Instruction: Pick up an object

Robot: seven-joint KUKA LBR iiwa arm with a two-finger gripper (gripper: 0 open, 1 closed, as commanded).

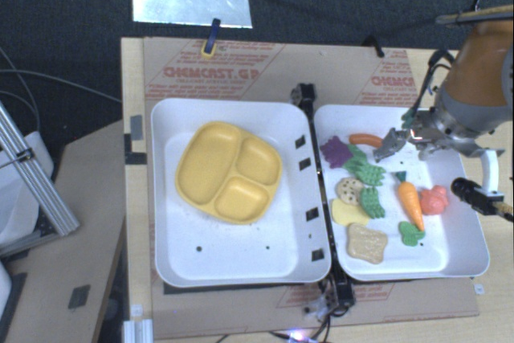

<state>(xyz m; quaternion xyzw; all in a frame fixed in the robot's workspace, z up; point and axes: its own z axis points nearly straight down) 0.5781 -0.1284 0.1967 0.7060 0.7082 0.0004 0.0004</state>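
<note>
Camera view. Step in hand, as judged: approach, before any grasp. Claw (393, 147) poised over the upper part of the right bin (470, 257), reaching in from the right, fingers pointing down-left. Finger state not resolvable at this scale; cannot tell whether spread or closed. Nothing visible between the tips, so no object counted as held.

Candidate objects, placed relative to the claw:
- Orange sausage-shaped piece (365, 139): just beside, to the left, slightly above.
- Purple grape cluster (335, 151): farther left, near.
- Green leafy piece (365, 171): just below and left.
- Speckled cookie (349, 189) and yellow cheese slice (348, 212): below and left, farther off.
- Carrot (410, 205): below, slightly right.
- Pink piece (434, 200): below and right.
- Bread slice (367, 244): well below, near the bin's front.

Yellow divided plate (229, 173) in the left bin (173, 253): well apart to the left, not part of this approach.

Next move, as judged: descend onto one nearby piece, probably the sausage-shaped one or the green leafy one. Close grouping calls for precise centring to avoid nudging neighbours. Closure, then a straight lift.
</note>
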